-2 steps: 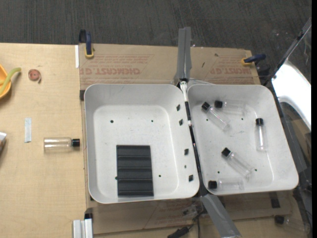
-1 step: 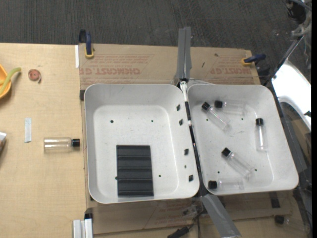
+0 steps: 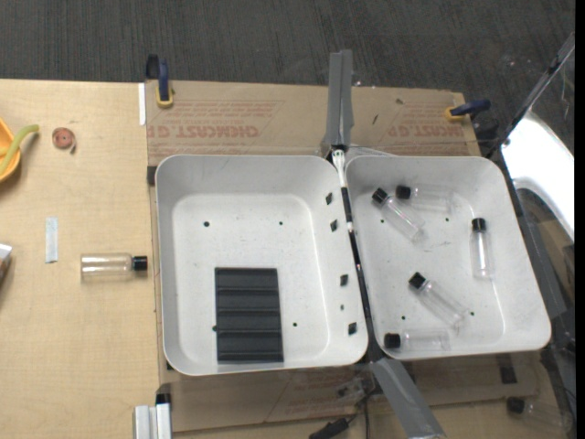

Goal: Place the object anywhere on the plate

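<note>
A black ribbed plate (image 3: 247, 315) lies flat in the left bin (image 3: 183, 245), towards its front. Several clear vials with black caps lie scattered in the right bin (image 3: 512, 245): one near the back left (image 3: 400, 212), one on the right side (image 3: 479, 247), one in the middle front (image 3: 439, 300), and one along the front wall (image 3: 419, 341). All of them lie on their sides, apart from the plate. A pale part of the arm (image 3: 541, 167) stands at the right edge, outside the bins.
On the wooden bench to the left lie another clear vial (image 3: 110, 264), a small pink disc (image 3: 62, 138) and an orange bowl (image 3: 5, 150). Clamps (image 3: 161, 79) (image 3: 466, 110) hold the cardboard under the bins. A grey divider bar (image 3: 340, 99) rises between the bins.
</note>
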Robot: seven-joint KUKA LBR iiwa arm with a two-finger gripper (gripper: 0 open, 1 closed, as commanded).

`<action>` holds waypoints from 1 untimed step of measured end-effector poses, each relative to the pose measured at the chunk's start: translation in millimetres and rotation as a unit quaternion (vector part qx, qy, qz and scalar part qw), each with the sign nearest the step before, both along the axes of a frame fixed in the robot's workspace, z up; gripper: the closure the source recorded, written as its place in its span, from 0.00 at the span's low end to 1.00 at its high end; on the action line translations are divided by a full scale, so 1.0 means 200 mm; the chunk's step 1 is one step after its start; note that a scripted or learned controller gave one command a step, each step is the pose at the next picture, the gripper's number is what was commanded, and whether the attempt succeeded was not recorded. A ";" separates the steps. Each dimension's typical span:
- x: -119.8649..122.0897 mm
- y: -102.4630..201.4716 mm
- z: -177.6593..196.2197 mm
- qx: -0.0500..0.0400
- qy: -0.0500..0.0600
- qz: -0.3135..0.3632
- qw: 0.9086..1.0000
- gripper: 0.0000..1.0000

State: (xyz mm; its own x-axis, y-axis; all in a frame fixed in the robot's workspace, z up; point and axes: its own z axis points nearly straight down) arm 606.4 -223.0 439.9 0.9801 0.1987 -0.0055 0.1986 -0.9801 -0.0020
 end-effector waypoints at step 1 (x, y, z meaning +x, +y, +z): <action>0.18 0.36 0.00 0.000 -0.001 0.000 1.000 0.00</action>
